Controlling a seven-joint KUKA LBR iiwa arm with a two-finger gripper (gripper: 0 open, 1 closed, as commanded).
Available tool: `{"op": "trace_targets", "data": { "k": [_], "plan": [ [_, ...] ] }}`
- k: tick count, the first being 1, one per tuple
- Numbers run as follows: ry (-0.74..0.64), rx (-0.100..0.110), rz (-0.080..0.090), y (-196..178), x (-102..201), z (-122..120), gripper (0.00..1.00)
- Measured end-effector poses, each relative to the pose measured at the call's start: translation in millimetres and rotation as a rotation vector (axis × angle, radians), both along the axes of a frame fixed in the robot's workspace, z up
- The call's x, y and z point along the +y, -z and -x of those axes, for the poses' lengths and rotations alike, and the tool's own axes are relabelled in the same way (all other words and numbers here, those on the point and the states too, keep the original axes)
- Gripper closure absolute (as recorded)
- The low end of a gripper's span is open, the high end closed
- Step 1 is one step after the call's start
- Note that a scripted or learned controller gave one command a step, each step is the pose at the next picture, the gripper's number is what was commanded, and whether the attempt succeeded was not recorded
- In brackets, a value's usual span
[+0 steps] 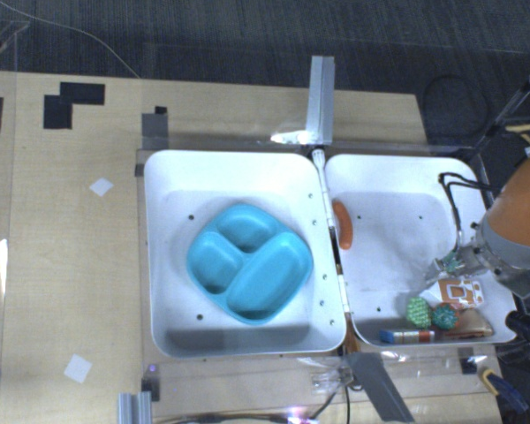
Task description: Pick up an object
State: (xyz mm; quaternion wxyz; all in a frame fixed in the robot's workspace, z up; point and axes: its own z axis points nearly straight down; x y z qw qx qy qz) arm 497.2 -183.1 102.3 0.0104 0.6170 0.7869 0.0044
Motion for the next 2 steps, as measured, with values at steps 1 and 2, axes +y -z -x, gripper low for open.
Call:
{"op": "trace_targets", "data": {
  "k": [1,2],
  "plan": [
    [0.000,0.001,0.000,0.2,-0.1,0.2,0.00],
    [-0.152,0.019,-0.004,-16.6,60.7,9.1,0.00]
  ]
}}
